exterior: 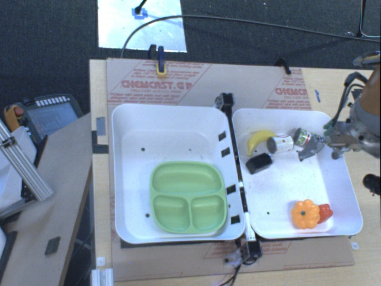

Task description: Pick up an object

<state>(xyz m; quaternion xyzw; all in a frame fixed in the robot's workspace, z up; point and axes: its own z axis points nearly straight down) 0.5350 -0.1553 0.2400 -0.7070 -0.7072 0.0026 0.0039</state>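
The right bin [339, 177] holds a yellow banana [259, 140], a black block [259, 162], a small white and grey cylinder [280, 143] and a small clear piece with a green end [302, 137]. An orange toy pumpkin [305, 214] lies near the front with a red piece [325, 212] touching its right side. My gripper [321, 152] hangs over the right side of this bin, just right of the clear piece. Its fingers are spread open and nothing sits between them.
The left bin [128, 159] holds a green divided plate [189, 196]. A black clip ridge [232, 159] runs where the two bins meet. A grey side table with a pendant [50, 115] stands at the left.
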